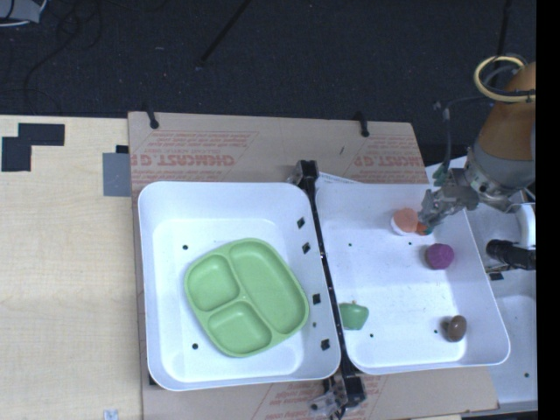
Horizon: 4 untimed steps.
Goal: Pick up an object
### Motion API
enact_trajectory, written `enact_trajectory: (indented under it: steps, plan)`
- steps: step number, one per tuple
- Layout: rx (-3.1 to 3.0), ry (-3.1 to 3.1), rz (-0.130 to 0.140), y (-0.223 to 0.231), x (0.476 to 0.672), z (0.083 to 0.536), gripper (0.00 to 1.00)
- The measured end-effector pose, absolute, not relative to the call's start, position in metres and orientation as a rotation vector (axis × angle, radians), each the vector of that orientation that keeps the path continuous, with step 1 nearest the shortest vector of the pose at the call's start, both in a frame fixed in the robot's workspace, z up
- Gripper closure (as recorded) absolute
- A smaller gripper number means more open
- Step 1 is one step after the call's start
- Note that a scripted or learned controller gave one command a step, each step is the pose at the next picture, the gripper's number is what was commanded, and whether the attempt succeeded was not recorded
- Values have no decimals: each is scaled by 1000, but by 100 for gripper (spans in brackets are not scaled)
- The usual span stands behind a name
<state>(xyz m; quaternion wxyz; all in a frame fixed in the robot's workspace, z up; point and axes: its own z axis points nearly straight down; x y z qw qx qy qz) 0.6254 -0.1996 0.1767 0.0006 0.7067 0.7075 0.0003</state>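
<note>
The bench (61, 261) is pale, smooth wood-grain board, with a printed cardboard sheet (262, 151) lying flat under the two bins. The left bin (166, 208) is a shallow white plastic tray with rounded corners; the right bin (490, 339) matches it, and the two meet along a black clip strip (319, 261) running from far edge to near edge.

The arm (506, 138) comes in over the right bin's far right corner, its orange band rounded and glossy, a yellow cable loop (499, 75) above it; its upper part is cut off at the frame's right edge.

A light green plastic plate (247, 297), squarish with soft corners and three moulded compartments, lies flat in the middle of the left bin.

The gripper (429, 221) is grey metal, tipped down at the far right part of the right bin, its tips at the right edge of a small round peach-and-white object (404, 222). The tips are too small and dark to read: I cannot tell whether the jaws are spread or pressed together, nor whether they pinch that object or merely touch it.

A small green chunky piece (353, 315) sits at the right bin's left wall, near its front. A magenta ball (439, 255) lies toward the right edge, just in front of the gripper. A brown, dull round lump (453, 327) rests near the front right corner.
</note>
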Motion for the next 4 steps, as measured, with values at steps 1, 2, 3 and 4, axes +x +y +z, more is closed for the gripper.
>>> enact_trajectory:
  steps: [1, 2, 3, 4]
  plan:
    - [2218, 2221, 2, -205, 631, 222, 100]
    - [2219, 2223, 1, -206, 631, 240, 100]
    - [2221, 2227, -2, -165, 617, 241, 100]
    - [2220, 2229, 0, -109, 607, 247, 100]
